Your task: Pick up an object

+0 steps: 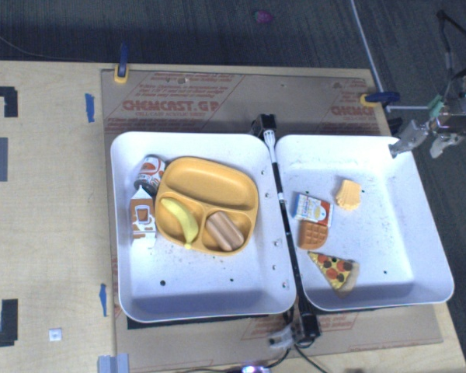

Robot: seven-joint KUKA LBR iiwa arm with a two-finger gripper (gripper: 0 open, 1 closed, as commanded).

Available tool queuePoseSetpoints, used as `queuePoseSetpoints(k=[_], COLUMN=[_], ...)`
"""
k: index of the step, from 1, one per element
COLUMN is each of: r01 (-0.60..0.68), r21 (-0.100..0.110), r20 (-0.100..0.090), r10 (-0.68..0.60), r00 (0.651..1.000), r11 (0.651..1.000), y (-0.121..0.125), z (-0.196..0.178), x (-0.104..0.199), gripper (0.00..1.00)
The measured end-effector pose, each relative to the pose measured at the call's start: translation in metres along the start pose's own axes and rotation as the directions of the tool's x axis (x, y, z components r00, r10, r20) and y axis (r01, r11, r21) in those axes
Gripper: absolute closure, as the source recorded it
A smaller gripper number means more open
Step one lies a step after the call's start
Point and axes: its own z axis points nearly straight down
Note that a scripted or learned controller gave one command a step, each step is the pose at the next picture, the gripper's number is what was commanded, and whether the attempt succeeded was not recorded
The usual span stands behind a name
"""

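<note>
Hand (pixel 419 137) of the grey arm sits at the far right of the camera view, just beyond the far right corner of the right white shallow plastic bin (pixel 419 231). It is small and blurred against the dark floor, so whether it is open or closed cannot be told, and nothing can be seen gripped in it.

Taking the right bin as the landmark: inside it, toward its left wall, lies a small blue, white and red printed packet (pixel 310 206). Touching the packet's near edge is an orange-brown toy waffle (pixel 312 233), squarish with a grid pattern. Nearer the camera from the waffle lies a toy pizza slice (pixel 333 269), a tan wedge with a red top and dark dots. Toward the middle of the bin's far half, well apart from the hand, lies a pale yellow toy cheese chunk (pixel 348 194), blocky with a notched edge.

Left of the right bin, touching along a shared black divider, stands the left white bin (pixel 194 298). It holds a yellow plastic divided plate (pixel 207 183) carrying a yellow toy banana (pixel 181 219) and a brown toy sausage (pixel 225 230). Beside the plate's left edge lie a small printed can (pixel 148 174) and an orange-and-white carton (pixel 142 217).

Both bins rest on a brown cardboard sheet (pixel 241 99) on the light wooden desk (pixel 39 208).
</note>
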Motion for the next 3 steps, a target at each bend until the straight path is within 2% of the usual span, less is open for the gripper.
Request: queuePoseSetpoints(k=[1, 2, 3], r01=[-0.001, 0.0, -0.001], r21=[0.0, -0.014, -0.016], r20=[0.0, 0.005, 0.007], r10=[0.001, 0.0, 0.002], r00=[1.0, 1.0, 1.0], r11=[1.0, 1.0, 1.0], y=[-0.006, -0.067, -0.118], z=[0.155, 0.178, 0.178], x=[0.004, 0.024, 0.049], gripper=[0.0, 0.0, 0.0])
